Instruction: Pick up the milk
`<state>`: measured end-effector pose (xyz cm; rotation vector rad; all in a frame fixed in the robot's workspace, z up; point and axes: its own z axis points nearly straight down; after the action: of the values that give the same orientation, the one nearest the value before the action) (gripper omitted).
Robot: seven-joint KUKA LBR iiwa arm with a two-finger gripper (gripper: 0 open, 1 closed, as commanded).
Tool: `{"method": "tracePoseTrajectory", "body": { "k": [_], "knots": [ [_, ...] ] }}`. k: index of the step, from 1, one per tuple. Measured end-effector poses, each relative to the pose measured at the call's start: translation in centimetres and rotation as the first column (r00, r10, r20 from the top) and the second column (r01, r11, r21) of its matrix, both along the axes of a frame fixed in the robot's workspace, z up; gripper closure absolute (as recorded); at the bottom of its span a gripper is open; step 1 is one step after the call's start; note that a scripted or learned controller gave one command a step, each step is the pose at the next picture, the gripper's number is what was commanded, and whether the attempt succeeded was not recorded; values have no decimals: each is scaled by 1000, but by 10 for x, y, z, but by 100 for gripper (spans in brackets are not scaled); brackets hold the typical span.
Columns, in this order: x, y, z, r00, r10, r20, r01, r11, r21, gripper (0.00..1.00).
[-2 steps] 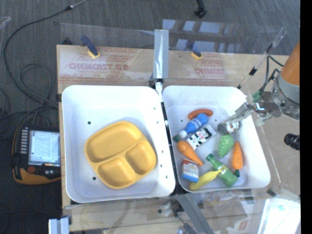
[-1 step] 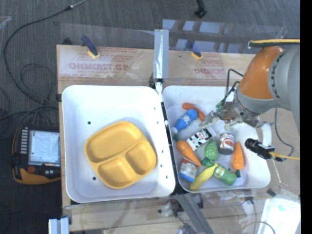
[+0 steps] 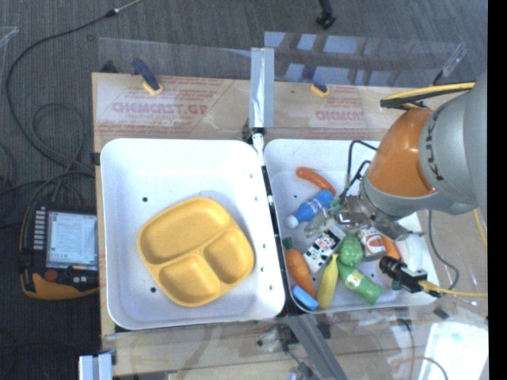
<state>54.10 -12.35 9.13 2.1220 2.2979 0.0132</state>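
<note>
The milk [image 3: 322, 248] is a small white carton with black cow spots. It lies in the right bin [image 3: 279, 212] near the middle, among other toy foods. My gripper [image 3: 345, 212] hangs low over the bin, just up and to the right of the carton. The grey arm with its orange band [image 3: 404, 165] comes in from the right above it. Nothing can be seen lifted off the bin floor.
Around the milk lie a blue bottle [image 3: 310, 210], an orange carrot [image 3: 315, 178], a second carrot [image 3: 299, 267], a yellow banana [image 3: 326, 279], a green bottle [image 3: 361, 285] and a red-and-white can [image 3: 372, 242]. The left bin [image 3: 127, 172] holds a yellow divided plate [image 3: 196, 249].
</note>
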Motion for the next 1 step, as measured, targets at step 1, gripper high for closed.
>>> {"method": "tracePoseTrajectory", "body": {
  "k": [1],
  "knots": [
    [1, 0, 10, 1000, -1, 2, 1, 1000, 1, 100]
  ]
}}
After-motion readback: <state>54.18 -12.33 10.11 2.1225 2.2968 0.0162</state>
